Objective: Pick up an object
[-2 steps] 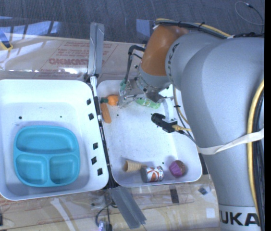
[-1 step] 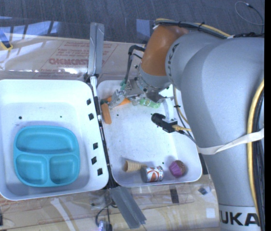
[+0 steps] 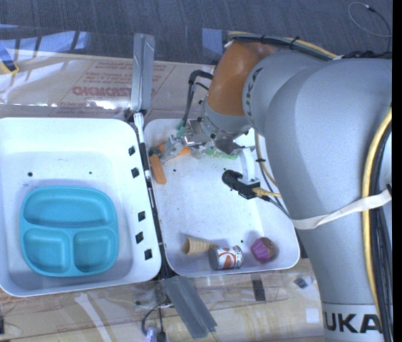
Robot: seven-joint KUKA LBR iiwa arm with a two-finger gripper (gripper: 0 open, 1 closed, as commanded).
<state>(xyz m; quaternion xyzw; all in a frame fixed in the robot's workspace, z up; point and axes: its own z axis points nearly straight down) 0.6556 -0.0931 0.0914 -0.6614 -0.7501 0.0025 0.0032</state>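
**Inspector:** Position of the arm (image 3: 315,134)?

**Assistant:** It enters from the right and is bent over the right bin (image 3: 201,209). The orange band sits above the far rim. The tool (image 3: 184,142) is low in that bin's far left corner, close to the wall shared with the left bin (image 3: 58,148).

**Inspector:** State of the tool?

**Assistant:** I cannot tell. The wrist and a tangle of small orange and green bits crowd that corner, so it is unclear whether the tool is spread or closed. Nothing can be confirmed as held.

**Inspector:** Objects available for picking?

**Assistant:** There are four, all in the right bin. An orange stick-shaped item (image 3: 157,169) lies along the left wall, just below and to the left of the tool; contact between them cannot be judged. The other three form a row along the near wall: a tan cone (image 3: 194,246) on its side, a small can (image 3: 227,257) on its side just to the cone's right, and a purple rounded item (image 3: 263,249) near the right corner. This row is well apart from the tool.

**Inspector:** Left bin?

**Assistant:** It holds one teal divided tray (image 3: 69,230), lying flat toward the near side. It has three compartments with nothing in them.

**Inspector:** Worktop (image 3: 44,84)?

**Assistant:** It carries both bins side by side, with their rims touching.
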